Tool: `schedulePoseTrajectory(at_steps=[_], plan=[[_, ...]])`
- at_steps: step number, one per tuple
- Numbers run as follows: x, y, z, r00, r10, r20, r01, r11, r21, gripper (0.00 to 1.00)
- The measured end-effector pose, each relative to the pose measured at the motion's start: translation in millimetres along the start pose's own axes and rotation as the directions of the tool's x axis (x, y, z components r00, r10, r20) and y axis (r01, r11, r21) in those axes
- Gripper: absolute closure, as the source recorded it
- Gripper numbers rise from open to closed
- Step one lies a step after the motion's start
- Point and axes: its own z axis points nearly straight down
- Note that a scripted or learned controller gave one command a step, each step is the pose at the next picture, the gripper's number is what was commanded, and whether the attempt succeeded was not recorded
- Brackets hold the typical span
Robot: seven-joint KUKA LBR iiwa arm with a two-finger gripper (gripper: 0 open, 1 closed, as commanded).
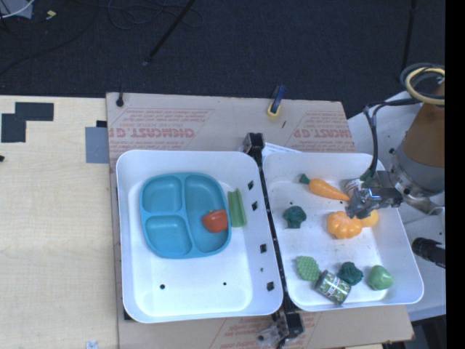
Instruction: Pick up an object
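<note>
Tray (166, 224) w/ tomato (214, 220) in left bin (145, 297), carrot (327, 189), can (333, 287) in right bin (407, 282)

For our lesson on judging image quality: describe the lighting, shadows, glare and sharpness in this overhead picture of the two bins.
Camera view: lighting is even and soft; the white bins show bright but without harsh glare; the blue tray and carrot cast only faint shadows; the background floor above the bench is dark; the gripper by the yellow toy looks slightly blurred; small items are soft at this resolution.
</note>
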Motion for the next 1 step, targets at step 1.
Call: schedulePoseTrajectory(at_steps=[1], plan=[[48.8, 10.6, -0.1, 1.000, 0.000, 0.000, 0.000, 1.000, 0.002, 1.00]])
